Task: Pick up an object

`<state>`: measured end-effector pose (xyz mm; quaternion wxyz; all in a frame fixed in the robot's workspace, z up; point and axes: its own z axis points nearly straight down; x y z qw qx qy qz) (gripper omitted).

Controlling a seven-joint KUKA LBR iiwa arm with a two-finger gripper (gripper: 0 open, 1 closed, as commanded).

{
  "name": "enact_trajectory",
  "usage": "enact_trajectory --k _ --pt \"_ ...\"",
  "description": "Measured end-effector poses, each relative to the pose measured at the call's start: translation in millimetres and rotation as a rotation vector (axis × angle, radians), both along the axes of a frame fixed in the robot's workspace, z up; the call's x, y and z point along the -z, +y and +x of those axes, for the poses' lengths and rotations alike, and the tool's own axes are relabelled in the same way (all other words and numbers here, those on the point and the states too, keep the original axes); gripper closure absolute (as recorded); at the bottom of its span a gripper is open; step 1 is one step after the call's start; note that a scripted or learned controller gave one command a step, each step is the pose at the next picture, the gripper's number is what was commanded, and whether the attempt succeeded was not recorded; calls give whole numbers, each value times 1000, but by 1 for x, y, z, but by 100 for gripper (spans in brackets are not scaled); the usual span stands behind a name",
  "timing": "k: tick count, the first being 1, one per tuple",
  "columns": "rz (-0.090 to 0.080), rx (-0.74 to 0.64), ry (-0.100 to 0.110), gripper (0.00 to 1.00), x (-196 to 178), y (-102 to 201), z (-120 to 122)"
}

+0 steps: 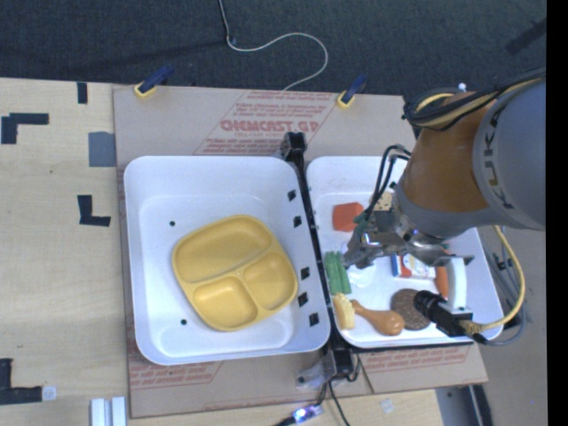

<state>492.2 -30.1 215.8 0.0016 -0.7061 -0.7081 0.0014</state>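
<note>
Gripper low in right bin, above green object; grip state cannot tell. Orange block just beyond. Best approach: descend straight, centre on one item, avoid divider wall.

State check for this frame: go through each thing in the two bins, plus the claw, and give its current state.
yellow divided plate: flat in left bin, compartments bare
green piece: lying by right bin's left wall
orange block: lying in right bin
drumstick toy: on its side near front wall
brown disc: lying flat
claw: low over right bin, grip unclear
</note>
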Motion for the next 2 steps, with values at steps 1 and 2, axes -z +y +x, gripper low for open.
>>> enact_trajectory --k 1,2 --pt "-1 2 2 100 3 -9 -5" --pt "0 0 2 100 2 0 -8"
